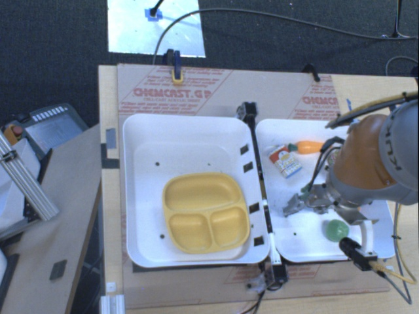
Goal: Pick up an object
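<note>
Yellow divided tray (206,212) lies in the left bin (141,136). Over the right bin (275,247), the gripper (296,205) hangs low, fingers slightly apart, holding nothing. A green ball (338,229) sits near-right of it; a carrot (306,147) and small box (287,165) lie farther back.

Colours across my two bins

I'm seeing white bins (141,175), the left one showing a pale yellow divided tray (206,211); the right is showing an orange carrot-like toy (308,147), a red-and-white box with blue print (285,161) and a green ball (338,229), under the grey, orange-banded arm (366,162).
</note>
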### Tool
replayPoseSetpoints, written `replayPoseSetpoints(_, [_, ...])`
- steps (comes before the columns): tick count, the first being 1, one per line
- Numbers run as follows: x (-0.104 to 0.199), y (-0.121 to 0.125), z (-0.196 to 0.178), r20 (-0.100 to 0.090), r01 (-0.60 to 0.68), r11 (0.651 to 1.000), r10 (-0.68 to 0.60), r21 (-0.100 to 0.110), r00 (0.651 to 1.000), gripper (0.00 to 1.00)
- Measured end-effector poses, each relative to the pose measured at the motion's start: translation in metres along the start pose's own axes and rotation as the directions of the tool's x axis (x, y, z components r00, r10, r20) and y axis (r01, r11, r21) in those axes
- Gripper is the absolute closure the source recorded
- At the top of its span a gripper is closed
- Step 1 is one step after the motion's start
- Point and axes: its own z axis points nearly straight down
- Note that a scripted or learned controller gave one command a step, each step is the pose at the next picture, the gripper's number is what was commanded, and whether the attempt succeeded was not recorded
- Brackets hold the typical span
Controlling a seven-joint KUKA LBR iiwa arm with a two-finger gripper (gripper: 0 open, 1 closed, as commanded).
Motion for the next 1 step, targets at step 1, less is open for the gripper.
replayPoseSetpoints(1, [0.0, 0.001, -0.011, 0.0, 0.0, 1.0, 0.0, -0.002, 1.0, 1.0])
